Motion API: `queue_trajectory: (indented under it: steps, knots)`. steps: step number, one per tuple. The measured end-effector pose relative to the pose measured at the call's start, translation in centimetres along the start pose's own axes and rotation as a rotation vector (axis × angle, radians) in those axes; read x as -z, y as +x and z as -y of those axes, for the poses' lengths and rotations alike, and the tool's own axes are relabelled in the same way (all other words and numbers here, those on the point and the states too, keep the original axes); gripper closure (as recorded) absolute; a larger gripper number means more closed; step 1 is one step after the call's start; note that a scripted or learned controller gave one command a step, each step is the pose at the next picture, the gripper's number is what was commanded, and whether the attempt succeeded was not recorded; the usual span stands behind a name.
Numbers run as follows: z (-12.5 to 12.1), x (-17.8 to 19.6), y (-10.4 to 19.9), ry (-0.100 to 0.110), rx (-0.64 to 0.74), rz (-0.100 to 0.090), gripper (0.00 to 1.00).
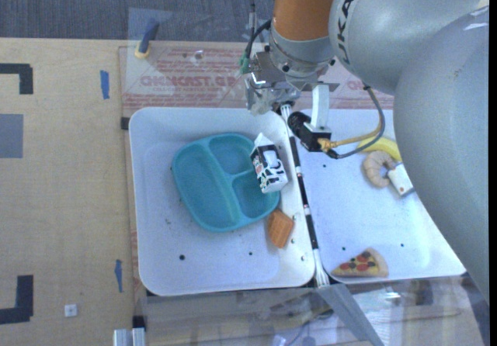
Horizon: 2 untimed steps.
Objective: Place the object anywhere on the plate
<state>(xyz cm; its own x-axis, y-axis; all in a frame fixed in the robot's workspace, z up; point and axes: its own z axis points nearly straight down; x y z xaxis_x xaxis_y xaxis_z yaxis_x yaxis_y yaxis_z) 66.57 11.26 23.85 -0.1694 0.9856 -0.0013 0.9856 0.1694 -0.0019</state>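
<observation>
Camera view looks down on the wooden worktop (pixel 62 205) with two shallow white bins. A teal plastic plate with three compartments (pixel 217 181) lies in the left bin (pixel 155 259). A small white carton with black print (pixel 269 166) leans on the plate's 3 o'clock rim, partly over its right compartment, tilted. The gripper (pixel 268 100) hangs at the plate's 1 o'clock, above the bin's far rim; whether it is apart or together I cannot tell, and nothing is visibly clamped in it. Judging from this, the placing looks nearly or already done, and the next move calls for rising clear without nudging the carton. An orange wedge-shaped piece (pixel 280 229) sits at the plate's 5 o'clock, near the divider between bins. Open room lies at the plate's 6 and 9 o'clock.
</observation>
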Motion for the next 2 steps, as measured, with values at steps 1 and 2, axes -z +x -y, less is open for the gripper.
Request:
queue_trajectory:
  steps: [1, 2]
  knots:
    - [0.0, 0.1, 0.1, -0.001, 0.001, 0.000, 0.00]
    - [-0.1, 1.1, 0.1, -0.004, 0.003, 0.002, 1.00]
